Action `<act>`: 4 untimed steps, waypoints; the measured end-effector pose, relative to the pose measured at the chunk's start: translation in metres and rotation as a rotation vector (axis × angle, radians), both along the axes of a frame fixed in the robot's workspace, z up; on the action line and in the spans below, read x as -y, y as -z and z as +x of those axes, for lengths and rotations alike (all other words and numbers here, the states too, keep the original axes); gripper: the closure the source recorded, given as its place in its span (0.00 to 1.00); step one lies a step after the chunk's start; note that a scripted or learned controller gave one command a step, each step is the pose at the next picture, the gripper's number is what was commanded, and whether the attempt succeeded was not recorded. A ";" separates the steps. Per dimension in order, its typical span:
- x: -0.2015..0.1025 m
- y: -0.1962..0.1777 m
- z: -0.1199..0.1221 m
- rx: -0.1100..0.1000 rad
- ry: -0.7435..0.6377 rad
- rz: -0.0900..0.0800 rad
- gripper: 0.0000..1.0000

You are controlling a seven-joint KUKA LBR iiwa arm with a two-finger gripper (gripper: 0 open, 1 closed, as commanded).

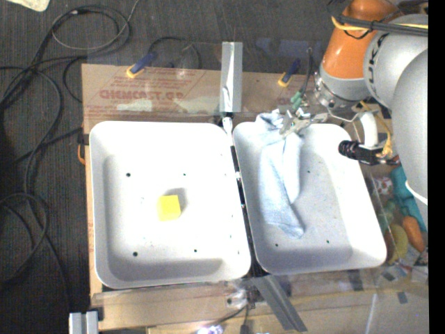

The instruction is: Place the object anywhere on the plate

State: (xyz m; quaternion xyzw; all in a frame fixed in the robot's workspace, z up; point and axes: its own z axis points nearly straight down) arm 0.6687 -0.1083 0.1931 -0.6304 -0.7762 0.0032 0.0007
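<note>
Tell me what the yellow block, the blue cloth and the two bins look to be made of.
Yellow block: probably foam or sponge, matte, with no shine and soft edges, though painted wood is possible. Blue cloth: thin woven fabric; it hangs from the tool in limp folds and wrinkles. Left bin and right bin: likely moulded plastic, smooth white with rounded rims and a faint sheen.

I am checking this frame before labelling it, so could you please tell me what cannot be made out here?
- The jaws of the gripper: small and blurred against the cloth, so their state and any hold on it are unclear.
- The plate: I cannot pick one out among the two bins.
- The yellow block: too small to show its material.
- The clutter at the right: partly covered by the arm.
</note>
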 end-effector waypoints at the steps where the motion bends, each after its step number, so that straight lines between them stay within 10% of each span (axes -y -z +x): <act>1: -0.010 -0.076 0.000 0.000 0.151 0.001 1.00; 2: 0.016 -0.101 0.000 0.001 0.336 -0.001 1.00; 4: 0.079 0.031 -0.012 -0.002 1.103 -0.005 1.00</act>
